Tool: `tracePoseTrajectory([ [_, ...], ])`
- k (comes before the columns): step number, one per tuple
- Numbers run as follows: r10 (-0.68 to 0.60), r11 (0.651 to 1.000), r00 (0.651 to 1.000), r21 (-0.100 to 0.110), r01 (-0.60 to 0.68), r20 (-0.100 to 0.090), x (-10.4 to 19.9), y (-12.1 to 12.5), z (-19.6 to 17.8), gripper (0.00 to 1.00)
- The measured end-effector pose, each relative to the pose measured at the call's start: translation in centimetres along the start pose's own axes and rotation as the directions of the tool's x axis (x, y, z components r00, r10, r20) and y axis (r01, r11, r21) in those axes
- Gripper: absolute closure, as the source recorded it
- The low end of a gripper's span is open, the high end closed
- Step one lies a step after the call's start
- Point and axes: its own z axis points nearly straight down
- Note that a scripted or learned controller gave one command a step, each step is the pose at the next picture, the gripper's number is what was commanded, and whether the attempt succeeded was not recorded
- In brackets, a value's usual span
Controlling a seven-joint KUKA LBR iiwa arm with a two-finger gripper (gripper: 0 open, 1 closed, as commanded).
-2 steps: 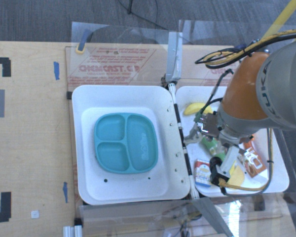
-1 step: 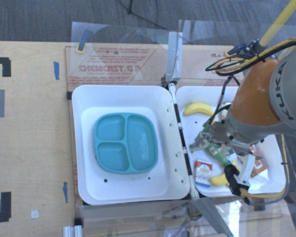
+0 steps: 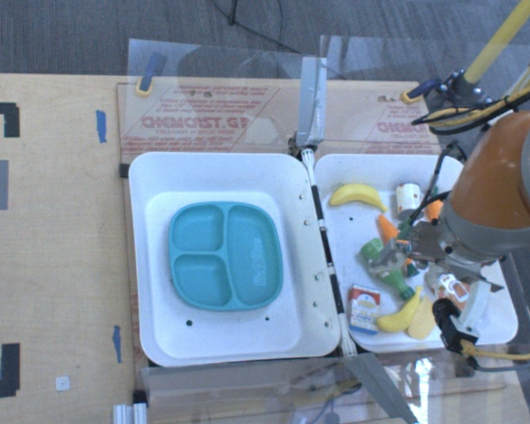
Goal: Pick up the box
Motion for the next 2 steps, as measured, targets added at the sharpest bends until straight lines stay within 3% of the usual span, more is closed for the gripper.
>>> tracePoseTrajectory([
  [1, -0.124, 0.992, 0.992, -0.016, 0.123, -0.005, -2.3, 1.0, 9.3, 0.0],
  [2, -0.132, 0.991, 0.991, -0.014, 0.133, 0.004, -0.3, 6.5, 9.5, 0.0],
])
